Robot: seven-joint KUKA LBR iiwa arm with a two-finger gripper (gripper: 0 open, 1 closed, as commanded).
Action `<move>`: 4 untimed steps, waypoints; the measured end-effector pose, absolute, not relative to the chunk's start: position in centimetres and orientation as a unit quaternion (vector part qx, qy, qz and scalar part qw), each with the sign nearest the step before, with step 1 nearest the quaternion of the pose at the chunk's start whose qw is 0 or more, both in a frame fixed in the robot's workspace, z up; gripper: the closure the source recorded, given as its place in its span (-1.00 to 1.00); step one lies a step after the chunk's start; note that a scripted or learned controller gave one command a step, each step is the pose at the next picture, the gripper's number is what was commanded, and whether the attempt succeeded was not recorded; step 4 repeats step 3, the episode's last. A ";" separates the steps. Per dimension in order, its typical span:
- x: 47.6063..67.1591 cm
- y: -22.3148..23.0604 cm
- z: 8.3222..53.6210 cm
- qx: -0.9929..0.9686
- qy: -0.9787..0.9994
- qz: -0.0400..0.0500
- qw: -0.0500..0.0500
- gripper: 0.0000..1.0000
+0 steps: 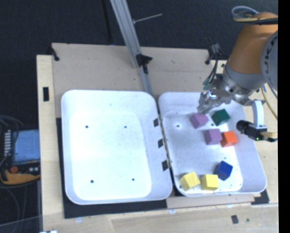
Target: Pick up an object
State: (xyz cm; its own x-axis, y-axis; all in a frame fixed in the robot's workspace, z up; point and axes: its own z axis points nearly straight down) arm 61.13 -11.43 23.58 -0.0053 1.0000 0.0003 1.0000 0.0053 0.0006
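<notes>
The end effector (206, 102) is seen low over the upper part of the right bin (249, 178), just above a purple block (199, 120) and beside a green block (220, 116). Whether it is open or closed cannot be told, and no object is seen held in it. A second purple block (213, 136), an orange block (229, 139), a blue block (223, 170) and two yellow blocks (189, 180) are spread nearer the front.
</notes>
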 end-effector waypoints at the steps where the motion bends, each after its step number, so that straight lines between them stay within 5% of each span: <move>1: 60.0 -6.7 22.7 0.705 0.709 0.000 -0.001 1.00; 3: 57.9 4.3 23.4 0.704 0.710 0.002 0.000 1.00; 4: 57.9 4.3 23.4 0.704 0.710 0.002 0.000 1.00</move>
